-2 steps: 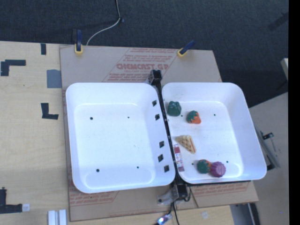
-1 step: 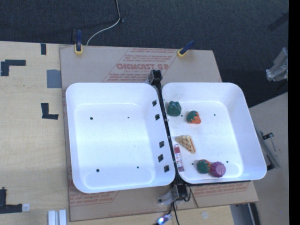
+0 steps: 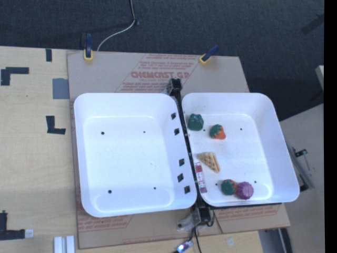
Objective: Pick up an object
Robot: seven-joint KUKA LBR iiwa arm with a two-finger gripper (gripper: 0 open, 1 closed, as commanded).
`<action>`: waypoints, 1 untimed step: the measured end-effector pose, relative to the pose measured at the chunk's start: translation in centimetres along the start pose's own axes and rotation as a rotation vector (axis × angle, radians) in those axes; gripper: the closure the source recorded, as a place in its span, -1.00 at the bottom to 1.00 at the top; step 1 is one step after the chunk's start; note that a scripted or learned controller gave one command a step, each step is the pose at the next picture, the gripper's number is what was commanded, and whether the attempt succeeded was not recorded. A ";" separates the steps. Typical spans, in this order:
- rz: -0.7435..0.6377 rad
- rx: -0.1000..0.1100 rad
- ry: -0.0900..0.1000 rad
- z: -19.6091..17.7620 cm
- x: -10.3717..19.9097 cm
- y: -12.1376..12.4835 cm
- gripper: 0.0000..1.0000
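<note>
Two shallow white bins sit side by side on a brown cardboard sheet [image 3: 158, 74] with red lettering, which lies on the pale wooden surface [image 3: 31, 162]. The left bin [image 3: 79, 105] has only small dark spots on its floor. All the loose things lie in the right bin [image 3: 275, 110].

Near that bin's far left corner, close to the shared wall, sits a dark green piece [image 3: 195, 122]. Just beside it, toward the bin's middle, lies a small orange-red piece with a green top [image 3: 217, 132]; the two are close but apart. Nearer the camera, a tan wedge [image 3: 209, 161] rests on the floor. Beside it, against the shared wall, lies a narrow strip with red marks [image 3: 199, 174]. At the near edge of the bin, a green piece [image 3: 228, 186] and a purple piece [image 3: 245, 190] sit touching, the purple one on the outer side.

Black clips run along the seam between the bins. Two blue-and-yellow clamps hold the far edge of the cardboard, one at its left corner [image 3: 87, 47] and one toward its right [image 3: 209, 53]. A thin white cable [image 3: 113, 36] curves off over the dark floor behind. Black tape marks dot the surface on the left.
</note>
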State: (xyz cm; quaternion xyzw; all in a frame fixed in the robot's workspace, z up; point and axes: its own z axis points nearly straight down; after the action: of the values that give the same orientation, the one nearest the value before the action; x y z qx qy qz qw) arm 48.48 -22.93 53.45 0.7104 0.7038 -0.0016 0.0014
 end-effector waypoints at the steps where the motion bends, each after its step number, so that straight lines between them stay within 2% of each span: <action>1: -0.016 -0.001 0.005 -0.1 7.2 -0.1 1.00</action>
State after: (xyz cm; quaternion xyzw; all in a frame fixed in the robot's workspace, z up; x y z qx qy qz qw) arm 48.46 -15.70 53.52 0.7047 0.7095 0.0003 -0.0001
